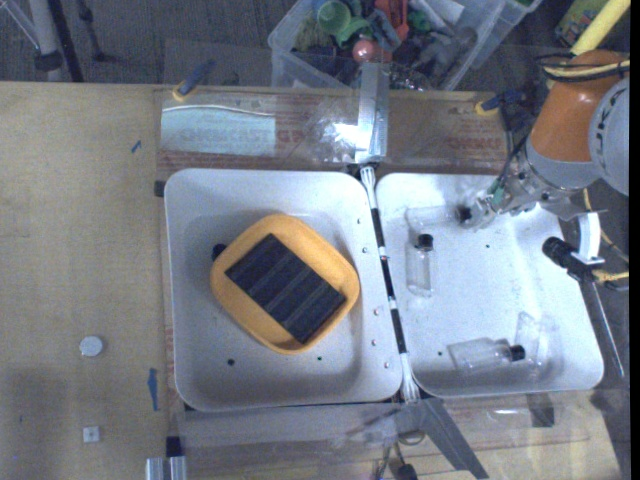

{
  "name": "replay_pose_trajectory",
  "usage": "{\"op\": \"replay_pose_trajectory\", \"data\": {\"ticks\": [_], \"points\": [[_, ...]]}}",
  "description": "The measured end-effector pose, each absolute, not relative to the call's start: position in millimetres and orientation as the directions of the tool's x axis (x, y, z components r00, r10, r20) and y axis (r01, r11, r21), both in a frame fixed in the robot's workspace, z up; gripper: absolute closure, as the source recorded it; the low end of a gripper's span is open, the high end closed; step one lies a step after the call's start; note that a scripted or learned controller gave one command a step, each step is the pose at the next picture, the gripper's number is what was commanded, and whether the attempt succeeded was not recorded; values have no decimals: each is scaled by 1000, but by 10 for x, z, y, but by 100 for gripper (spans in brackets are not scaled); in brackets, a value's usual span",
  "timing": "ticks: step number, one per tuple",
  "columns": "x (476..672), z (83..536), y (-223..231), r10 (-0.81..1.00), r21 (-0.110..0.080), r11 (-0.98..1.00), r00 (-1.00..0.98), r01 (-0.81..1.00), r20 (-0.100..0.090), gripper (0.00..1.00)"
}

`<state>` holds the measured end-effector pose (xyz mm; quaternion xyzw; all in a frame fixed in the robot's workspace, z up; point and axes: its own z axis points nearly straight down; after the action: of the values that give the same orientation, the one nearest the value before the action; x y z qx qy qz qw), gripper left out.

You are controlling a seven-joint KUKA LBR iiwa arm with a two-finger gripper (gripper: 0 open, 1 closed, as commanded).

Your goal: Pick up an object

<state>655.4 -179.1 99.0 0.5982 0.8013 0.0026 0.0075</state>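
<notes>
Approach step: pincer (478, 211) low at far edge of right bin (560, 298), finger state unclear, nothing seen gripped. Nearest vial (421, 258) just beside; next: shift over, descend, grip.

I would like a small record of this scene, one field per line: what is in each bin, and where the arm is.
left bin: one yellow tray with a dark slatted top, lying at a slant
right bin: two clear bottles with black caps, one upright-lying near the divider, one near the front edge
arm: over the right bin's far right corner
tool: low near the far wall, holding nothing visible
</notes>
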Motion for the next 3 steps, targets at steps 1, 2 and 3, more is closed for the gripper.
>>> {"op": "replay_pose_trajectory", "data": {"ticks": [1,2,3], "points": [[6554,989,-1791,959,13,284,-284,959,-9,0],[6616,855,-1343,996,-20,87,-87,996,-6,0],[5781,1296,-1591,1000,-1,23,-23,1000,0,0]]}}
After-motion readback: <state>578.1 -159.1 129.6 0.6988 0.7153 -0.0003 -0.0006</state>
